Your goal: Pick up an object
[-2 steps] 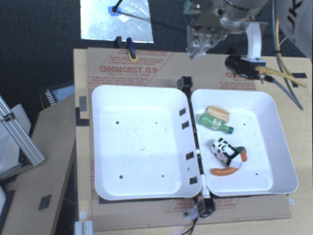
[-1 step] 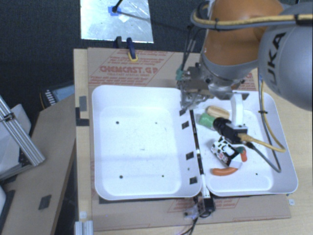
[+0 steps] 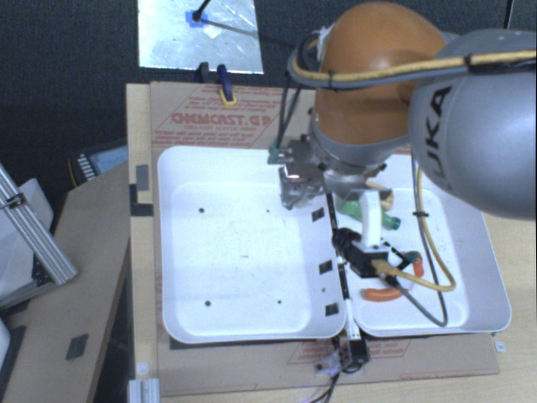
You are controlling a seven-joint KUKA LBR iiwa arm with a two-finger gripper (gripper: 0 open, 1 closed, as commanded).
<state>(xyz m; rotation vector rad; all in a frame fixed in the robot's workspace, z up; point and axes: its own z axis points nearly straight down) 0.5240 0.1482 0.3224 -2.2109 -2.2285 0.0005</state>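
Note:
My gripper (image 3: 295, 193) hangs low over the far right corner of the left bin (image 3: 172, 250), close to the divider between the bins. Nothing can be seen held in it. The right bin (image 3: 491, 296) holds the small objects. A green piece (image 3: 391, 222) lies near its middle, partly hidden by the arm. A red-orange sausage-shaped piece (image 3: 379, 293) lies toward the front. An orange piece (image 3: 413, 264) sits between them, and a tan piece (image 3: 383, 198) peeks out under the wrist. The arm's orange band covers the far part of the right bin.
The bins rest on a cardboard sheet (image 3: 218, 117) printed with red lettering. A shiny metal plate (image 3: 197, 23) lies behind it. Aluminium framing (image 3: 33, 238) stands at the left. The left bin's floor shows a few dark specks.

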